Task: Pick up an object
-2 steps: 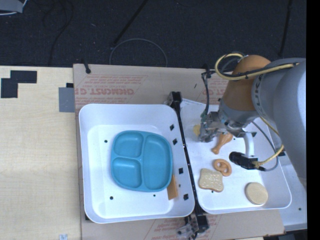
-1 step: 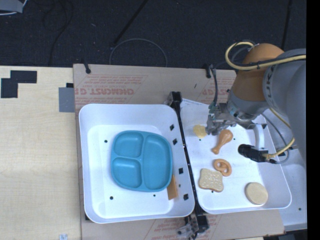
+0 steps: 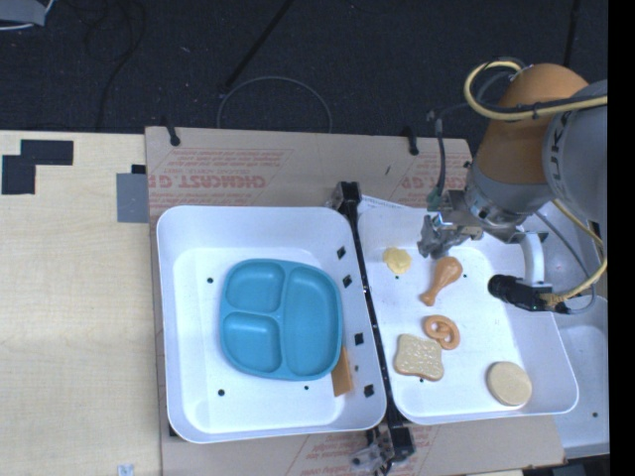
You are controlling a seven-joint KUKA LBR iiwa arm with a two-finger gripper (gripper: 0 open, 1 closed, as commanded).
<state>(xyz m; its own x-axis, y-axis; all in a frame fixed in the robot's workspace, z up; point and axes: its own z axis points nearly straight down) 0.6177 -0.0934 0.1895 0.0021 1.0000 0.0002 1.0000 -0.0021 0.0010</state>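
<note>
Currently the jaws hover just above the top end of the toy drumstick in the right bin; their opening cannot be told. Nothing is lifted: drumstick, pretzel and toast rest on the bin floor.

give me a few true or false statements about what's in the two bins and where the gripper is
1. The blue three-compartment plastic plate lies in the left white bin. True.
2. The gripper hangs over the left bin. False: it is over the right white bin, just above the orange toy drumstick.
3. The toy pretzel lies between the drumstick and the toy bread slice. True.
4. The round beige toy cookie sits on the blue plate. False: it lies in the right bin's near corner.
</note>
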